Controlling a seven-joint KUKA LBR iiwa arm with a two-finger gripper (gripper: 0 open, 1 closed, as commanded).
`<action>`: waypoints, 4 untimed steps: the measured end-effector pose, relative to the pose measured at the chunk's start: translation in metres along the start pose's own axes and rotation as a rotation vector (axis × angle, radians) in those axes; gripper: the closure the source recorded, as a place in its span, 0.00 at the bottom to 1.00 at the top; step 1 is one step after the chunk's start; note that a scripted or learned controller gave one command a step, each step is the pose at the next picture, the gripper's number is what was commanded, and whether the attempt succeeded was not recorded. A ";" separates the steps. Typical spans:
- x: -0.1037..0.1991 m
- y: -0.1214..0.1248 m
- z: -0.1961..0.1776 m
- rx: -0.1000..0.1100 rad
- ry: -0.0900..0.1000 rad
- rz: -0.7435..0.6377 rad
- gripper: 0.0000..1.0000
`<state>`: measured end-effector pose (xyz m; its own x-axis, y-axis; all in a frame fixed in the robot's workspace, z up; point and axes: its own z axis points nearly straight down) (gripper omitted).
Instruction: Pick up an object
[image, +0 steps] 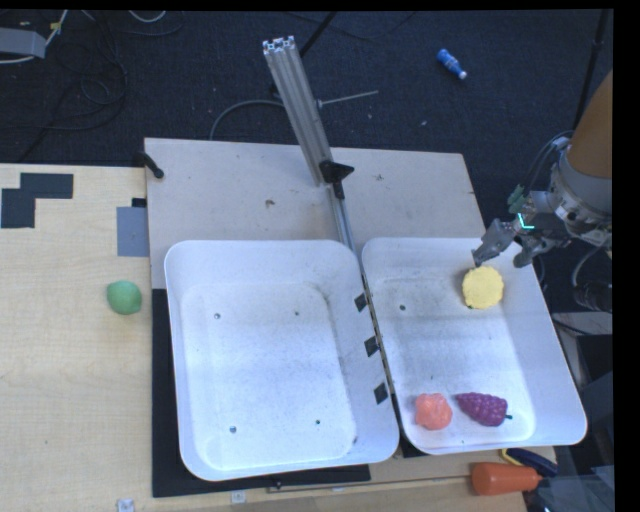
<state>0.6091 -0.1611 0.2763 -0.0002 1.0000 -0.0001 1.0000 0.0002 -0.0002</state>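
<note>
Grey arm with two-finger gripper sits at the upper right corner of the right shallow white bin, jaws spread apart and holding nothing. Just below-left of them lies the round yellow lumpy toy, lemon-like, on the bin floor near the far right rim; nearest candidate for the pick.

Handling guess: looks like a light plastic or foam play-food piece, smooth and rounded, so it may roll or squirt out if pinched off-centre. Best to take it across its middle, jaws straddling the widest part, coming straight down.

Other candidates in same bin: small orange-pink round toy and purple grape-bunch toy, close together near the front rim, nearly touching; bumpy grapes probably grip better but the neighbour crowds one side.

Room: the yellow one has open floor on its left and front sides; right rim is close, so the outer jaw has little clearance there. Left shallow white bin has bare floor. Green ball sits on the wooden surface well left of both bins, out of easy reach.
</note>
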 end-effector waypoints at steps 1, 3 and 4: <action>0.000 0.000 0.000 0.000 0.000 0.000 0.00; 0.010 -0.005 0.101 0.004 0.001 -0.001 0.00; 0.017 0.000 0.154 0.005 0.001 0.000 0.00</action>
<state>0.6090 -0.1438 0.1220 0.0001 1.0000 0.0009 1.0000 -0.0001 -0.0050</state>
